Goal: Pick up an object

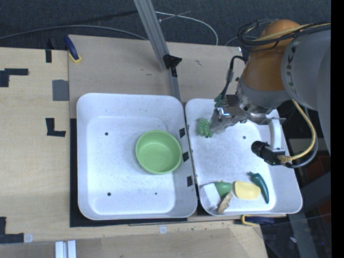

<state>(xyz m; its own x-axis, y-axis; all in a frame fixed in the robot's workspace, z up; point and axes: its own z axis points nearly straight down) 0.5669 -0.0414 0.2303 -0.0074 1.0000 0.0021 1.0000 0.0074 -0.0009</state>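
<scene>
We can read no text, label, brand, number or sign anywhere in this view. The two white bins, the left bin [107,144] and the right bin [285,192], carry only small dark specks and dots on their floors, and none of these forms a letter or digit. On the bench [32,160], to the left of the left bin, we see several black tape marks [52,128] shaped as bars and angles, yet they spell nothing. The green bowl [158,152] inside the left bin is plain. The arm's orange band [269,52], above the right bin, bears no lettering that we can make out.
</scene>
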